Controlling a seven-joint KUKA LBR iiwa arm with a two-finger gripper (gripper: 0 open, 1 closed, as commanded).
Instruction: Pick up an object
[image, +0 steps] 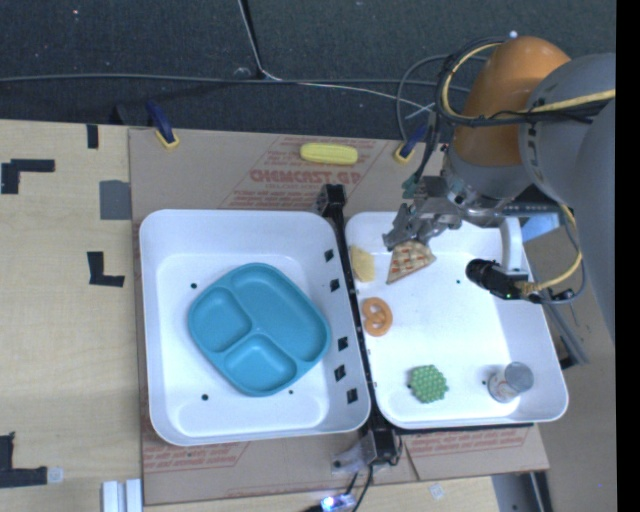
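My gripper (413, 234) hangs over the far left part of the right bin (470, 330). Directly below it, touching or nearly touching its tip, lies a tan waffle-like wedge (410, 263). I cannot tell whether the wedge is gripped or just lying on the bin floor. A small pale yellow piece (362, 265) sits to the wedge's left by the bin wall. An orange pretzel (377, 316) lies nearer the front. A green bumpy ball (428, 383) and a grey metal cylinder (513, 381) rest near the front edge.
The left bin (160, 300) holds a blue divided plate (258, 328). A yellow oblong object (329, 153) lies on the cardboard behind the bins. A black fitting on a cable (495, 276) hangs from the arm over the right bin's right side.
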